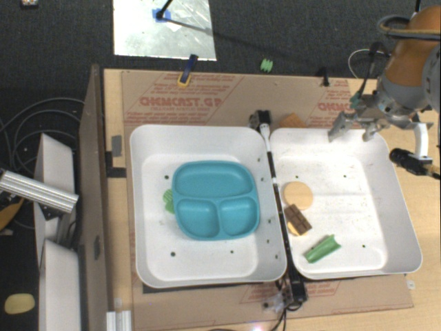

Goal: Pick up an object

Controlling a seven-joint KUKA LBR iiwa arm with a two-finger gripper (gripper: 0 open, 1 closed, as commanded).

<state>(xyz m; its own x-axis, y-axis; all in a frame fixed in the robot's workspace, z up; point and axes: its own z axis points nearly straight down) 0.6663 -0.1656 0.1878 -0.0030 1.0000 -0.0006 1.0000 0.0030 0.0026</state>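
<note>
From the camera view I see my gripper hanging over the far edge of the right bin, fingers spread apart with nothing between them, so I judge it parked high before a descent. Right bin holds the pick candidates near its left wall: tan disc, brown block, green piece. Left bin holds a blue divided tray covering most of a green scrap.

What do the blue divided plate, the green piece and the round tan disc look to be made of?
Blue divided plate: likely molded plastic, with a smooth, even color and soft sheen. Green piece: probably plastic toy food, uniformly bright green; too small to be sure. Round tan disc: matte and flat, possibly a plastic or wooden toy cookie; can't tell which.
</note>
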